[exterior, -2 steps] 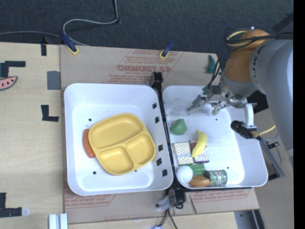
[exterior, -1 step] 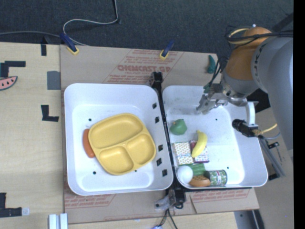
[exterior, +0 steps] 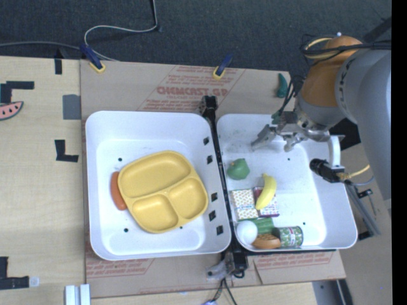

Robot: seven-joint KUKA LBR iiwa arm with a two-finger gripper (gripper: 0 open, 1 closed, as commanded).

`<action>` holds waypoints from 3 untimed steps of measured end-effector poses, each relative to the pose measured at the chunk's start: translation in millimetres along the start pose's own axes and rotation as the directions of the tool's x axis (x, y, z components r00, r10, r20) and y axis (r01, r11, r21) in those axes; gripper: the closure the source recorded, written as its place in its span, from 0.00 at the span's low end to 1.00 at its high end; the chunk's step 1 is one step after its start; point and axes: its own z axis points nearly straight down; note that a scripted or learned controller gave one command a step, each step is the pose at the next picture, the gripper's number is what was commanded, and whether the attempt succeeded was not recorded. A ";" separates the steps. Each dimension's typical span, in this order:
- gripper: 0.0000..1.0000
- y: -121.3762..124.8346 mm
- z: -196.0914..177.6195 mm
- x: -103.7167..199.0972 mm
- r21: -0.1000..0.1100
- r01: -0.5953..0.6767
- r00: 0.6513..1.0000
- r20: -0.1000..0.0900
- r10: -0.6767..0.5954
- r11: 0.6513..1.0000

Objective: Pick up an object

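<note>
The gripper hangs over the bare upper part of the right bin, fingers spread wide and holding nothing, well clear of the walls. The banana lies mid-bin, its long axis nearly upright in view, resting partly on a patterned box. Below, a can, white ball and other small items crowd the near wall, hard to separate; in the left bin, a yellow divided tray hides most of an orange object.

Position: one fixed camera hung above my bench.
Facing: it looked down at a slant on both white bins, the left bin and the right bin.
Nearness: far enough to frame both bins whole.
My entry: my arm reached in from the right.
</note>
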 end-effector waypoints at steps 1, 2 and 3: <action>1.00 0.2 -9.4 0.7 0.000 0.001 1.000 -0.002 -0.001 1.000; 0.00 0.1 -9.2 0.7 0.001 0.001 1.000 -0.001 -0.001 1.000; 0.00 -5.2 38.1 -12.2 0.000 -0.003 1.000 0.002 0.003 1.000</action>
